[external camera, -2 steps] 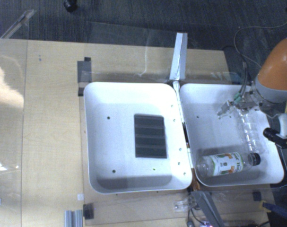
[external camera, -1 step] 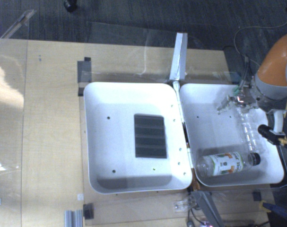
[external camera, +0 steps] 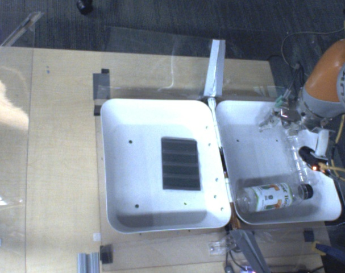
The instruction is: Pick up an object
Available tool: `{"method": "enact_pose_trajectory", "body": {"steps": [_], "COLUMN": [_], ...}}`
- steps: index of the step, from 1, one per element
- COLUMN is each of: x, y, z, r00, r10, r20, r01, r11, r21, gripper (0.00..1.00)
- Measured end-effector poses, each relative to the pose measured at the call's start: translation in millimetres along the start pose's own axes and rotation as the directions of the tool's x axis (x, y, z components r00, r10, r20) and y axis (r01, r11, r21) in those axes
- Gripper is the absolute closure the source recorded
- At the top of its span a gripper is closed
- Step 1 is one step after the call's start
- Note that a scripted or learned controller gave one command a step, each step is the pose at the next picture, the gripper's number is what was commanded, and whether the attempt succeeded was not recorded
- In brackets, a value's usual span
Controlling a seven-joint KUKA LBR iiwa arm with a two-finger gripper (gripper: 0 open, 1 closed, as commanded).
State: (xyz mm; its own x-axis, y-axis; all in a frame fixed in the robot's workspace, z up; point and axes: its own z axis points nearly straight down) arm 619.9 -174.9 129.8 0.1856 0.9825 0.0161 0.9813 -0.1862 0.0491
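A clear bottle [external camera: 271, 197] with a green and white label and a dark cap lies on its side along the front wall of the right bin [external camera: 246, 147]. A black ribbed rectangular block [external camera: 181, 164] lies flat in the middle of the left bin [external camera: 121, 152]. My gripper [external camera: 300, 162] hangs over the right side of the right bin, just above and behind the bottle's cap end. Nothing is visibly held in it.
The grey arm with its orange band [external camera: 330, 70] comes in over the right bin's back right corner, trailing cables [external camera: 337, 172]. A metal bar [external camera: 215, 67] stands behind the gap between the bins. Clear panels edge the wooden bench [external camera: 53, 152].
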Motion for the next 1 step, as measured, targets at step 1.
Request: {"method": "enact_pose_trajectory", "body": {"steps": [1], "x": [-30.4], "y": [-49.4], "z": [-39.5], "r00": [0.997], "r10": [-0.072], "r20": [0.012], "r01": [0.071], "r11": [0.996], "r21": [0.045], "gripper": [0.00]}}
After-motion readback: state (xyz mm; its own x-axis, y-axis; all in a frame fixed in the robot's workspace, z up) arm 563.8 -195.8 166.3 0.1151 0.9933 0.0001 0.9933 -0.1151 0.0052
